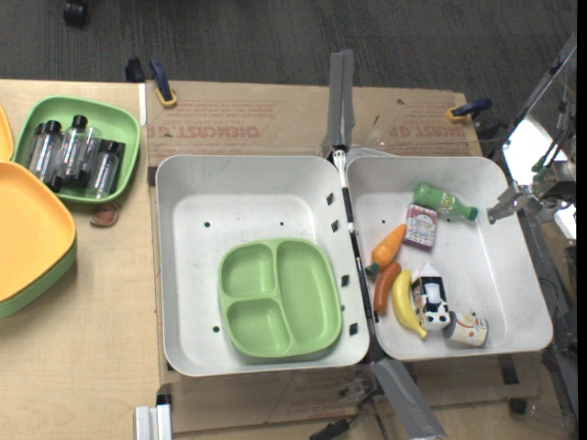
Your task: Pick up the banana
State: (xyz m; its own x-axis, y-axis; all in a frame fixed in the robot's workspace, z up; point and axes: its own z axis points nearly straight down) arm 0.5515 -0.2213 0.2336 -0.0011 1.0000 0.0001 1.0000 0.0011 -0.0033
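The yellow banana (pixel 404 302) lies in the right bin (pixel 495 273), near its front left corner, running front to back. A red pepper (pixel 384 287) touches its left side and a black-and-white cow toy (pixel 431 302) lies against its right side. The gripper (pixel 503 209) is a grey tip at the right bin's right rim, well to the right of the banana and behind it, with nothing seen in it.
The right bin also holds an orange carrot (pixel 389 244), a pink box (pixel 421 227), a green bottle (pixel 445 202) and a white cup (pixel 469 328). A green divided plate (pixel 280 296) lies in the left bin (pixel 183 246). On the left, a green tray of bottles (pixel 78 149) and orange plates (pixel 32 236).
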